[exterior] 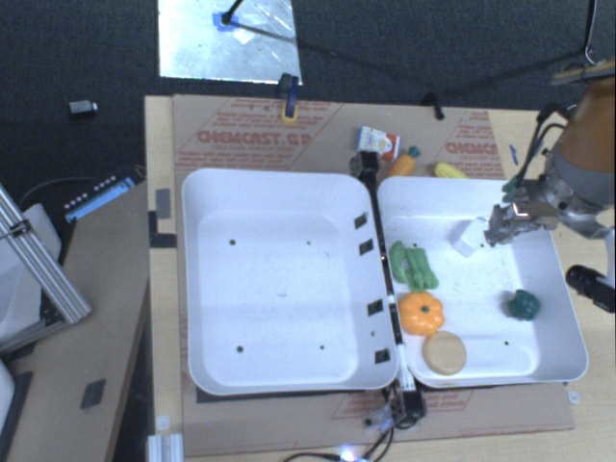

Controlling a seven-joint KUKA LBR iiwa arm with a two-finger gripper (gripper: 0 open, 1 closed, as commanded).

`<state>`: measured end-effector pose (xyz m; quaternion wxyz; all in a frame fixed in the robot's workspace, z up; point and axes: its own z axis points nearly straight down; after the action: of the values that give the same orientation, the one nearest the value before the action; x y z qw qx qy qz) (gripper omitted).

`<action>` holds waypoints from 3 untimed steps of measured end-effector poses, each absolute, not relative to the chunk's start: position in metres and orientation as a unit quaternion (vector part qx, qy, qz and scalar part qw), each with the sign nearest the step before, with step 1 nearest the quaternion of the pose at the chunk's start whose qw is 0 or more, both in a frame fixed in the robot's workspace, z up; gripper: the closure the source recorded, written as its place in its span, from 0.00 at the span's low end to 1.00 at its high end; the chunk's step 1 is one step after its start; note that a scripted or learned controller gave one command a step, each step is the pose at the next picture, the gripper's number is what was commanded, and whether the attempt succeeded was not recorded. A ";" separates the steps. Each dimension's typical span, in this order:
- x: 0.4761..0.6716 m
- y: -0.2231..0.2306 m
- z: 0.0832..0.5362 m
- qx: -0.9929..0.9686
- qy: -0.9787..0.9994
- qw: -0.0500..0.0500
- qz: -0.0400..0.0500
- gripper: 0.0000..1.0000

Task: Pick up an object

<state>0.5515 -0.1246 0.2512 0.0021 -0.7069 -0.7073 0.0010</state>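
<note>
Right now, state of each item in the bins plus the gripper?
gripper: over the right bin's upper part, fingers unclear
white block: on bin floor beside gripper
green pods: lying by the divider
orange pumpkin: resting by the divider
tan disc: lying flat
dark green piece: resting, apart

Smooth white plastic bins point(279, 287) sit on matt printed cardboard point(260, 133) beside dark carpet point(77, 27).

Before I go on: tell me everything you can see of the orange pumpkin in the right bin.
The pumpkin is a small, glossy orange toy, plastic by its look, round and ribbed, with a short dark stem on top. It sits upright on the floor of the right bin, close to the bin's left wall. The green pods lie just beyond it, and the tan disc touches or nearly touches its near side. The gripper is well away.
</note>
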 end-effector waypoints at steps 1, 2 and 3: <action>0.528 -0.095 0.439 -0.704 -0.710 -0.008 -0.007 1.00; 0.502 -0.112 0.389 -0.707 -0.707 0.000 0.000 1.00; 0.486 -0.127 0.366 -0.707 -0.707 -0.001 0.000 1.00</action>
<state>0.4863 -0.1270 0.3659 -0.0008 -0.7075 -0.7067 -0.0002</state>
